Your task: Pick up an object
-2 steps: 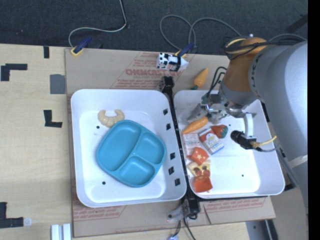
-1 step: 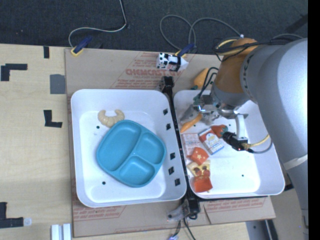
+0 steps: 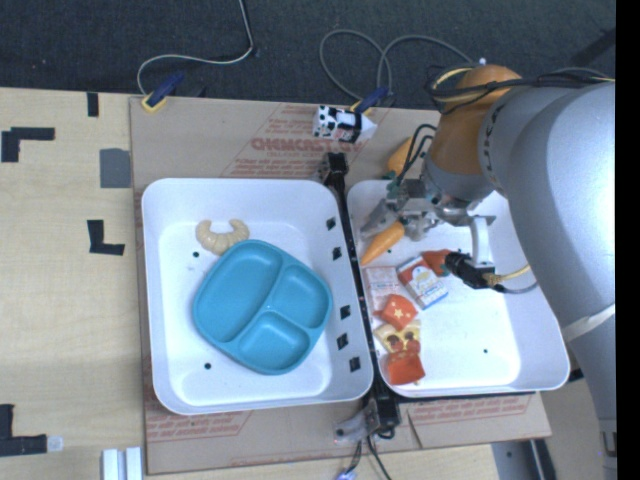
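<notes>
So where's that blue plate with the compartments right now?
The blue divided plate lies in the left white bin, toward its middle and front. A small beige croissant-shaped piece sits just behind it, near the bin's back-left corner.

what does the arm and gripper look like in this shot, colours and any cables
The arm is a thick, rounded grey tube with a smooth matte shell. An orange band wraps it just above the wrist. The gripper is a small metal-and-black assembly. A black fitting juts from the wrist with a thin yellowish cable trailing back toward the arm. No markings are legible.
</notes>
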You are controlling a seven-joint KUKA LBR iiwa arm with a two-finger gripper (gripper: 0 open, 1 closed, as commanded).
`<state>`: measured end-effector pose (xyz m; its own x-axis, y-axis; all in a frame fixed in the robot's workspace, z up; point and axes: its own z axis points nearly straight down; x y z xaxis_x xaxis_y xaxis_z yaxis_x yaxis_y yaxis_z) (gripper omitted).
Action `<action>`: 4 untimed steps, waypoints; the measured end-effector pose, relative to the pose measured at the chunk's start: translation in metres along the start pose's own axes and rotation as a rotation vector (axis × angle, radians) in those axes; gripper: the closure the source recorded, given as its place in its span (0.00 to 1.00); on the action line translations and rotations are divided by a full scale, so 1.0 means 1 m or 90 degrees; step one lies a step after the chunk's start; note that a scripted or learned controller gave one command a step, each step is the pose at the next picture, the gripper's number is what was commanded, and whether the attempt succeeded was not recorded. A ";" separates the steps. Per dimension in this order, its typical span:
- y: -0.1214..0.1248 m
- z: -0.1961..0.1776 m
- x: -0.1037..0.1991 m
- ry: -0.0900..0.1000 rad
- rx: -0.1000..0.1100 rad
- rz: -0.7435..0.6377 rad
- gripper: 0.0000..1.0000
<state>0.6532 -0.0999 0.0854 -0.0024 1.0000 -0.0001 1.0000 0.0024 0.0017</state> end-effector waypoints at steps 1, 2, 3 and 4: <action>-0.005 0.000 0.003 -0.002 0.000 0.001 0.00; 0.015 0.000 0.004 -0.001 0.002 0.001 0.00; 0.016 -0.010 0.004 -0.002 0.000 0.000 1.00; -0.030 -0.099 0.045 0.001 0.001 0.000 1.00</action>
